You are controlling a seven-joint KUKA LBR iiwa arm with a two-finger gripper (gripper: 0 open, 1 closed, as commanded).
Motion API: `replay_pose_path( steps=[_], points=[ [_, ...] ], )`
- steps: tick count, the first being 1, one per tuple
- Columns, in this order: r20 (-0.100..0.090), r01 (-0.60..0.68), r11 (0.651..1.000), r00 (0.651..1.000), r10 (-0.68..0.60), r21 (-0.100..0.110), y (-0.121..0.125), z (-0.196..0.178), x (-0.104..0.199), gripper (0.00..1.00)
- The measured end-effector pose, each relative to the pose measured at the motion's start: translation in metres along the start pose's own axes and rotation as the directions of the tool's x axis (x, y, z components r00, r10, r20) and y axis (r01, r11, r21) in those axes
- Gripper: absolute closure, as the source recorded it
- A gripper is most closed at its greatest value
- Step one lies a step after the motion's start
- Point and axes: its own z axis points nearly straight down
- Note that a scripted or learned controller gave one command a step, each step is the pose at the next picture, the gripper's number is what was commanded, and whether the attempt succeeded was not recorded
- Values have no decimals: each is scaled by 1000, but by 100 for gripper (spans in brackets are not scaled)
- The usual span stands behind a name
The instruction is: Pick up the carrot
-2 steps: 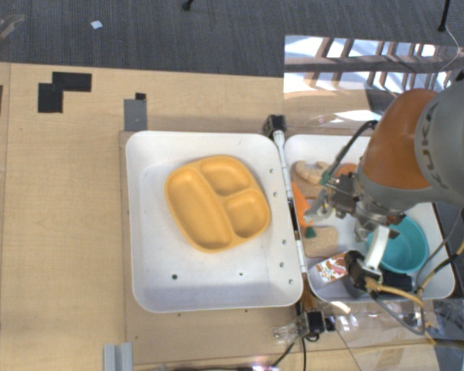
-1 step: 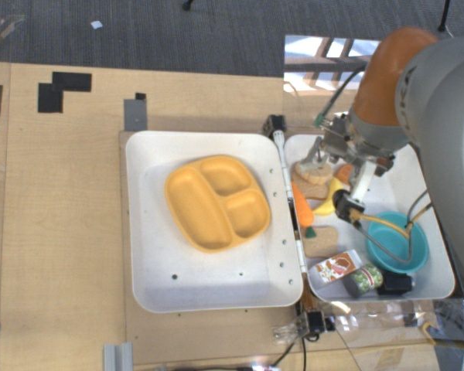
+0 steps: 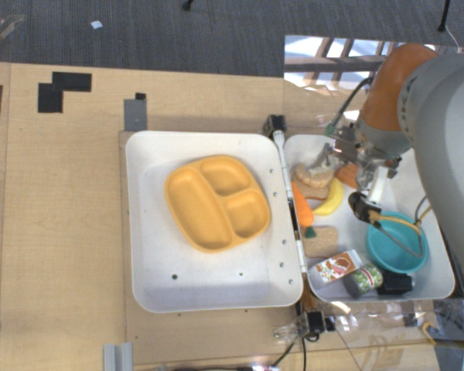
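- The gripper point(image 3: 342, 154) is hanging over the upper part of the right bin point(image 3: 441, 273); whether it is open or closed cannot be told from this slanted view, since the metal parts are blurring together there
- Nothing is showing as gripped, and the carrot is lying apart from the gripper
- The gripper is sitting just above a pale, bread-like piece point(image 3: 313, 178), which is lying at the upper left of the right bin
- A yellow banana point(image 3: 334, 199) is curving just below and to the right of that pale piece, touching it
- The carrot point(image 3: 302, 204) is lying along the left wall of the right bin, orange with a green end pointing toward the bottom of the view, just beside the banana
- A tan, flat piece point(image 3: 321, 241) is resting just below the carrot's green end
- A red and white packet point(image 3: 336, 269) is lying near the bin's lower edge, with a dark green can point(image 3: 363, 280) just beside it on the right
- A teal bowl point(image 3: 397, 244) is sitting toward the right side of the same bin, near the can
- The grey arm point(image 3: 441, 114) with its orange band point(image 3: 387, 91) is reaching in from the right, covering the upper right corner of the bin
- The left bin point(image 3: 162, 284) is holding a yellow divided plate point(image 3: 216, 202), set roughly in its middle
- Both bins are resting side by side on the wooden surface point(image 3: 54, 230)
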Motion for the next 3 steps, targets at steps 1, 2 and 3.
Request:
replay_pose_path(
  steps=[1,2,3],
  points=[
    [0,73,997,997,-73,-5,37,38,-58,0],
    [-7,100,995,995,-100,-11,-82,-67,-12,0],
    [-5,-109,994,994,109,3,-69,7,-29,0]
  ],
)
